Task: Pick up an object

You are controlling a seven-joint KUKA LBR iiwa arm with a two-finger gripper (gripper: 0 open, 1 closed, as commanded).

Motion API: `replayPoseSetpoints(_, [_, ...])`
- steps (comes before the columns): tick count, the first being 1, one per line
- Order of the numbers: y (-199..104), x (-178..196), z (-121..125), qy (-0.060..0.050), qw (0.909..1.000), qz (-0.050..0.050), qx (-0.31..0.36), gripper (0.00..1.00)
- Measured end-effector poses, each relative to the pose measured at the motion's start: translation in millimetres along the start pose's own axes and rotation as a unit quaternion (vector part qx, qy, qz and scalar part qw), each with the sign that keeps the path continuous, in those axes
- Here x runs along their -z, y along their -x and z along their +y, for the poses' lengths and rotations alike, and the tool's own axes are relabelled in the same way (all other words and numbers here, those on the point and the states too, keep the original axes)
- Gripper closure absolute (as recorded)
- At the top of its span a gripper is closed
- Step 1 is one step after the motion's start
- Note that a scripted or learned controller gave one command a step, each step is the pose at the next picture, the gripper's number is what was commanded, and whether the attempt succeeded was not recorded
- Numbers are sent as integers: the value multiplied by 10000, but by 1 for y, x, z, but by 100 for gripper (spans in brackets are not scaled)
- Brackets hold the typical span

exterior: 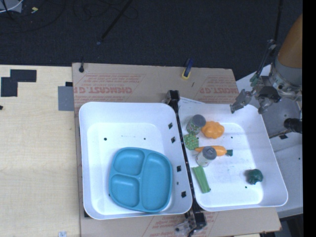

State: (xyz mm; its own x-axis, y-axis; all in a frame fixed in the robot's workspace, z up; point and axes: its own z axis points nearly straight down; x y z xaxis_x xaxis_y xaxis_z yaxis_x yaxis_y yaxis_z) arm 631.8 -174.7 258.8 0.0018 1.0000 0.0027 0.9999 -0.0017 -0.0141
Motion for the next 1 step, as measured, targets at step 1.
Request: replayPoseSetpoints(1, [0, 8, 2, 67, 10000, -15, 8, 0])
